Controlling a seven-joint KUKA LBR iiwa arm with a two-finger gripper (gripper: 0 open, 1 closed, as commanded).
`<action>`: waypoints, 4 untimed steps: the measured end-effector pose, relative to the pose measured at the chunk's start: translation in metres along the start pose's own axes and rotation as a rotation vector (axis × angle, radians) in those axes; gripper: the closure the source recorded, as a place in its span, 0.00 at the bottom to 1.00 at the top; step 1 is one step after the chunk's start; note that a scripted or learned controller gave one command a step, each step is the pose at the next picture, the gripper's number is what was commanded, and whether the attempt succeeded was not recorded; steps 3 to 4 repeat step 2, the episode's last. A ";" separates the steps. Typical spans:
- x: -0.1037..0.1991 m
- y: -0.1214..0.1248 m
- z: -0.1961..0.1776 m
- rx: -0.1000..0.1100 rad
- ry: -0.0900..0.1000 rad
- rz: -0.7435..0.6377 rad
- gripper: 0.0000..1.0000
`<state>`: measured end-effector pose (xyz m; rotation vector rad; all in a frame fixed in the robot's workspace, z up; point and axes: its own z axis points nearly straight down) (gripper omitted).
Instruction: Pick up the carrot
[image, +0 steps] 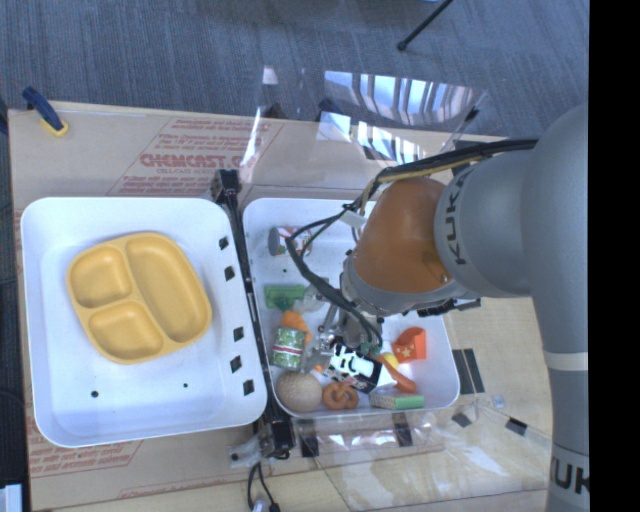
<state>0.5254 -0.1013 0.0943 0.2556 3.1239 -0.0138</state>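
The carrot (400, 377) is a slim orange piece lying slantwise near the front right of the right bin (262, 225), its end by a black-and-white toy (352, 366). My gripper (338, 338) hangs low over the middle of this bin, just left of and behind the carrot, directly above the black-and-white toy. The arm's orange band (400, 240) covers the bin's back right part. I see nothing held.
A small orange piece (292, 321) rests on a green can (288, 348) at the bin's left. A beige ball (297, 390), a pretzel (340, 397), a green pod (400, 402), a red piece (410, 345) and a green piece (285, 295) crowd around. The left bin (40, 330) holds a yellow divided plate (185, 310).
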 end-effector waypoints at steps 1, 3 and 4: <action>-0.001 0.003 -0.010 -0.002 -0.002 -0.008 1.00; 0.044 0.050 -0.107 0.001 -0.016 0.309 1.00; 0.044 0.050 -0.107 0.001 -0.016 0.309 1.00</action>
